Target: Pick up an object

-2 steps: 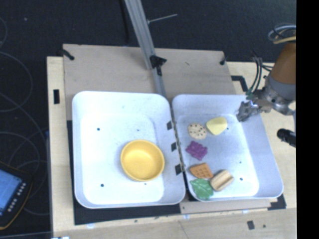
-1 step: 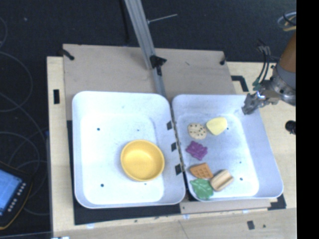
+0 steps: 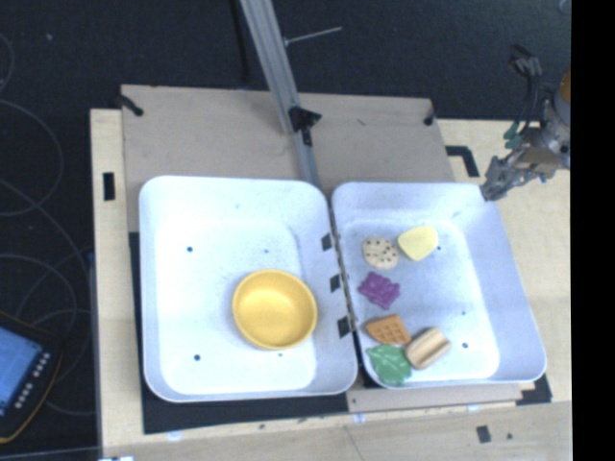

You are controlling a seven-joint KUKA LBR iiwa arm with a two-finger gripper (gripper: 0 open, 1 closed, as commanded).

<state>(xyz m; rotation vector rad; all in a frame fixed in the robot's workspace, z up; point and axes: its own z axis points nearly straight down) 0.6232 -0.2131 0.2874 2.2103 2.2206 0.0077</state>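
Tool [image 3: 500, 182] over right bin's [image 3: 500, 286] far right corner, grip state unclear. In that bin: cookie [image 3: 381, 252], yellow piece [image 3: 418, 243], purple block [image 3: 380, 289]. Bowl [image 3: 275, 309] in left bin [image 3: 192, 229].

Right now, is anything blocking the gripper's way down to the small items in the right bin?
Nothing visible does. The gripper sits outside the right white bin's far right corner, above the bench. The nearest item, the pale yellow rounded piece, lies apart from its neighbours with bare bin floor toward the gripper.
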